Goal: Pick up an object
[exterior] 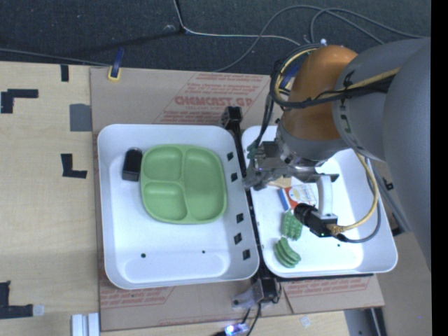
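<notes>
End effector (264,168) low over the right bin (371,257), at its left wall; its state cannot be told. Candidate objects lie just beside it: a blue pen (284,200), two green toys (289,238). The left bin (112,208) carries a green divided plate (183,183) and a black block (131,164).

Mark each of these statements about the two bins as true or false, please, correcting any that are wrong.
1. The green divided plate lies in the left bin. True.
2. A black block sits on top of the plate. False: it lies beside the plate's left edge.
3. The green toys lie in the right bin. True.
4. The arm hangs over the left bin. False: it is over the right bin.
</notes>
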